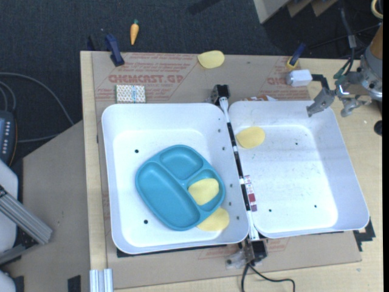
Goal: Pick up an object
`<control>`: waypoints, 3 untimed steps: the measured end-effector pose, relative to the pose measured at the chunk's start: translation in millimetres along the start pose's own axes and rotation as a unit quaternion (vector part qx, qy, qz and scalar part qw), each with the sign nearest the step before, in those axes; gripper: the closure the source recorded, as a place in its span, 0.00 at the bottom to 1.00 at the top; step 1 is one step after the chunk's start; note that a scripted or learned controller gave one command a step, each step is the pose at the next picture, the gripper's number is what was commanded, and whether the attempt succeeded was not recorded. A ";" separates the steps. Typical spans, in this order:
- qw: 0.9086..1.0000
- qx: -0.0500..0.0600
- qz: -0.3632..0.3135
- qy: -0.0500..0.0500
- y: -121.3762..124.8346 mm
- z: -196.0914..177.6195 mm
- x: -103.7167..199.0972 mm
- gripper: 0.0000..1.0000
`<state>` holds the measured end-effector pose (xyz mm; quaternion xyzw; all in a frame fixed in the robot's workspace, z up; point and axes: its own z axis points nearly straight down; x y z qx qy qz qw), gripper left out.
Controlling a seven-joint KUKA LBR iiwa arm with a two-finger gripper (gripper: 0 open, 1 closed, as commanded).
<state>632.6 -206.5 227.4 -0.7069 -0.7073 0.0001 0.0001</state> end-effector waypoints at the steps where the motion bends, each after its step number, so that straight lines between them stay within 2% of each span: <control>1: 1.000 0.001 0.000 0.001 -50.8 62.9 86.5 0.00; 2: 1.000 0.000 0.000 0.000 -55.2 143.2 115.4 0.00; 3: 1.000 -0.001 0.001 -0.001 -30.1 142.7 81.5 0.00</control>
